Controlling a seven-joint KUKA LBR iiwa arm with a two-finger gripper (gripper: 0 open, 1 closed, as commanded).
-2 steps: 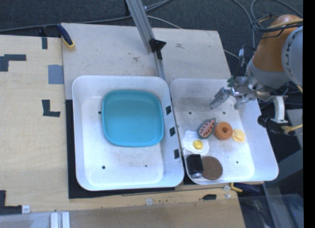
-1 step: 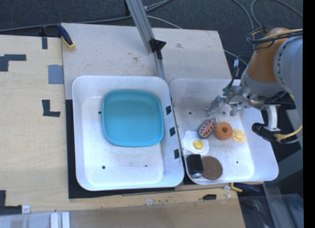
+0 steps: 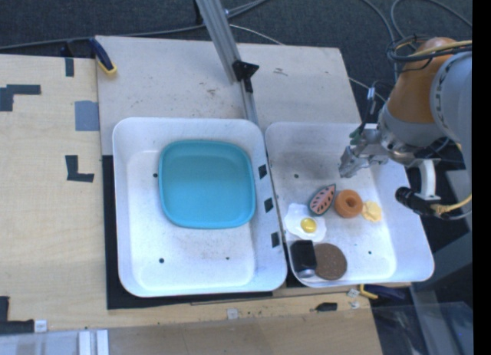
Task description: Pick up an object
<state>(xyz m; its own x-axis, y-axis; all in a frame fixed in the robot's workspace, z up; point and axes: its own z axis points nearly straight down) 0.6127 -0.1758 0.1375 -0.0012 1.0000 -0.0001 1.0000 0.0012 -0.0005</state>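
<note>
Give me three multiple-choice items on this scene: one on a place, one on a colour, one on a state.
1. Where is the plate?
A. left bin
B. right bin
C. on the bench

2. What colour is the ring-shaped toy?
A. green
B. orange
C. blue

3. Where is the gripper relative to the toys?
A. over the right bin, above the toys
B. pressed on the plate
C. outside both bins

Key: 1 A, the plate lies in the left bin. 2 B, the ring is orange. 3 A, the gripper hangs over the right bin's upper part, apart from the toys.
</note>
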